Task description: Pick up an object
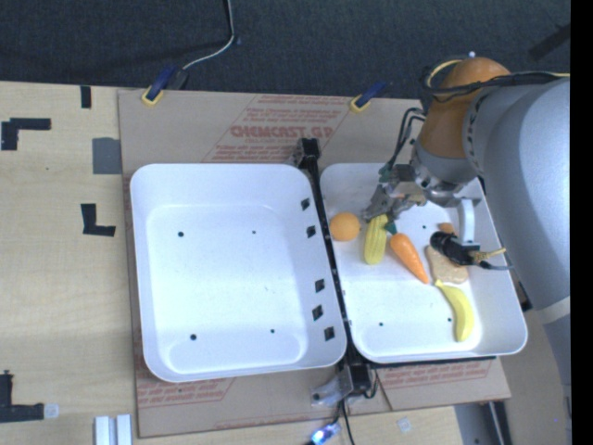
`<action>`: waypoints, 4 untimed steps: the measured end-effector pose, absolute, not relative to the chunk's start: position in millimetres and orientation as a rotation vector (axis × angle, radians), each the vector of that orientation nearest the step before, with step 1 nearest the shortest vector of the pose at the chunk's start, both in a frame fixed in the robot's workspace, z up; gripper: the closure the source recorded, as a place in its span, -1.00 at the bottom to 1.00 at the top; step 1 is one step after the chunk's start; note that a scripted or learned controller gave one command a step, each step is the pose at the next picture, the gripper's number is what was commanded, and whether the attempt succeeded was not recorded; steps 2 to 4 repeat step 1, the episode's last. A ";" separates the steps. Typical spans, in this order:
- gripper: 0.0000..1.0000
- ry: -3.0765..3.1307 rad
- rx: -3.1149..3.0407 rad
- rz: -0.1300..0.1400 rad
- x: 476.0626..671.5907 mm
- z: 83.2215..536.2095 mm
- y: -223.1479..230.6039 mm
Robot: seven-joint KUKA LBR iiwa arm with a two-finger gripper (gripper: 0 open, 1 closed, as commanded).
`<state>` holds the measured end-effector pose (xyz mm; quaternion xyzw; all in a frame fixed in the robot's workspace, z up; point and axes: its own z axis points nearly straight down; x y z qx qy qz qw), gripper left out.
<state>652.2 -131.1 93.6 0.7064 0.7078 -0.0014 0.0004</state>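
Banana (460, 311): nearest me in the right-hand bin (417, 346), lying lengthwise close to that bin's near right corner.
Tan piece (450, 270): flat, just beyond the banana's far tip and seemingly touching it; what it is I cannot tell.
Carrot (409, 257): slanted, with the thick end away from me and the point towards the tan piece; just beside the corn.
Corn (374, 242): yellow cob with a green tinge, lying between the carrot and the orange ball, its far end right at the jaws.
Orange ball (344, 227): near the bin's left wall, just beside the corn, apart from the carrot.
In the way: carrot on one side and ball on the other crowd the corn closely.
Jaws: low over the corn's far end, slanting in from the right; whether they are apart or together I cannot tell.
Arm (533, 174): bulky and grey, with the orange band (454, 119) above the wrist; it overhangs the bin's right side and hides part of that rim.
Left-hand bin (222, 276): white, set against the right-hand one along a seam of black clips.
Cardboard sheet (269, 128): red-printed, under both bins on the desk (56, 276), with clamps (159, 83) at its far edge.
Cable (225, 17): thin and pale, trailing over dark cloth beyond the desk.
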 end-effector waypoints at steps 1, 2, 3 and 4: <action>1.00 2.228 2.216 0.006 586.2 189.0 -65.8; 1.00 2.228 2.216 0.006 586.2 189.0 -65.8; 1.00 2.228 2.216 0.006 586.2 189.0 -65.8; 1.00 2.228 2.216 0.006 586.2 189.0 -65.8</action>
